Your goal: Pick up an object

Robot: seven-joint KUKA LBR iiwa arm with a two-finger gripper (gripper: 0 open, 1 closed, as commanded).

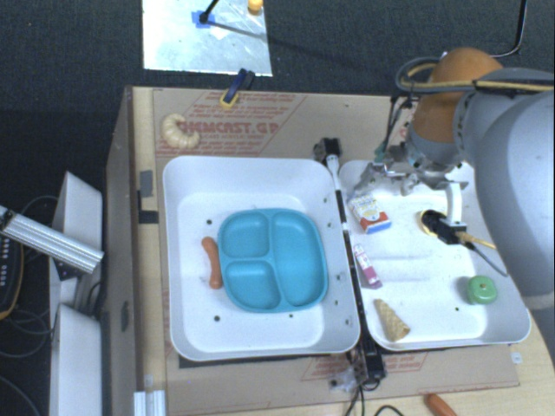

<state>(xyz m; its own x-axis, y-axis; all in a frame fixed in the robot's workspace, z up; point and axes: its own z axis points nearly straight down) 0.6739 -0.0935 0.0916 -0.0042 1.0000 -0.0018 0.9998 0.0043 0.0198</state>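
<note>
Tan cone [392,319], pink tube [366,265], small red-white carton [368,213]

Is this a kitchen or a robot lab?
Probably a robot lab, not a kitchen. A grey robot arm reaches over two white bins on a cardboard-covered bench, and the food looks like toys: a hot dog beside a blue divided plate.

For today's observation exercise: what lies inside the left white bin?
A blue divided tray and a toy sausage beside it. Whatever lies under the tray is covered.
</note>
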